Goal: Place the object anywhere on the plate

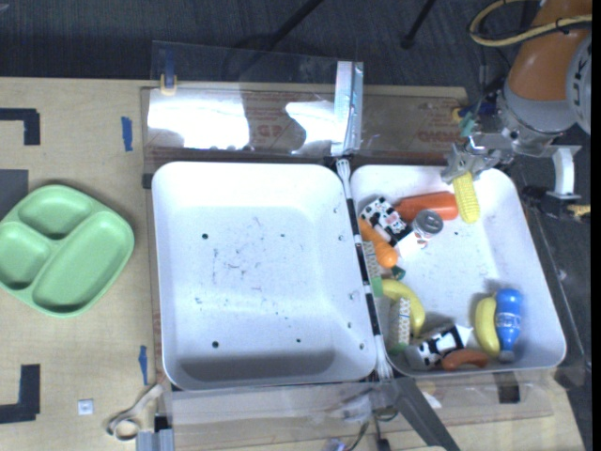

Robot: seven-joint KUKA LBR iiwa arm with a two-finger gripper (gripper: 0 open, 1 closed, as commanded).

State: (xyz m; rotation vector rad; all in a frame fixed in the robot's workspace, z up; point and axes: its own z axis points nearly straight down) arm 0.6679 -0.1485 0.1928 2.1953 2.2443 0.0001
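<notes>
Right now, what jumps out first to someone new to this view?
The bright green plate sits alone on the bench, left of both bins. The right bin is crowded with toy food, while the end effector hangs over its upper edge with a yellow corn cob just below it.

Grey arm (549, 101); orange band; yellow cable looped above; metal tool (467, 164).

Bright overhead light throws white glare across the clear plastic sheet (254, 111) behind the softly blurred left shallow white bin (178, 252).
</notes>
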